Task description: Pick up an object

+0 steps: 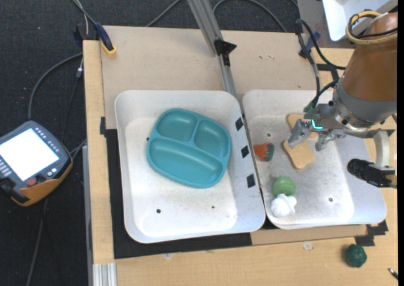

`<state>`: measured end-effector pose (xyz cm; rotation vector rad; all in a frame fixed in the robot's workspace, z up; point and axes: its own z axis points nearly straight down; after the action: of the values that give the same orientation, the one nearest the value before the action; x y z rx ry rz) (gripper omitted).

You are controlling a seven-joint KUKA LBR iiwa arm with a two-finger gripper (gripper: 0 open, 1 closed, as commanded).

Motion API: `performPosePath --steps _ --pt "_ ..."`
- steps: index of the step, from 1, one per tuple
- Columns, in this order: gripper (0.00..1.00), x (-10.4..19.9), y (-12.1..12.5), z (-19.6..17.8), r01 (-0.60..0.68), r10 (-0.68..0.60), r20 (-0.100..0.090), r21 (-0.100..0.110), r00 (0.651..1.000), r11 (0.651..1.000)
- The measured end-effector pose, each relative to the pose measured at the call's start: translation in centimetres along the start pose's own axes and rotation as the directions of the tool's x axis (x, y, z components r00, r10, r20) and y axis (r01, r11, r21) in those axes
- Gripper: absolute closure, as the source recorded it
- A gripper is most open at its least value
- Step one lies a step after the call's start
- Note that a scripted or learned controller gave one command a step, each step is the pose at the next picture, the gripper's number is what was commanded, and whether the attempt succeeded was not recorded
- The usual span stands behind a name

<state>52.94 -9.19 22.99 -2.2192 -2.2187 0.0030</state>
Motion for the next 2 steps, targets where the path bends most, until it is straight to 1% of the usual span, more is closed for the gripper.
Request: performPosePath --steps 1,2 --pt "0.0 0.0 0.1 -0.1 0.0 0.0 0.0 -0.002 1.0 1.0" --pt "0.0 0.1 -0.3 6.2 -0.001 0.001 -0.001 0.005 1.0 1.0"
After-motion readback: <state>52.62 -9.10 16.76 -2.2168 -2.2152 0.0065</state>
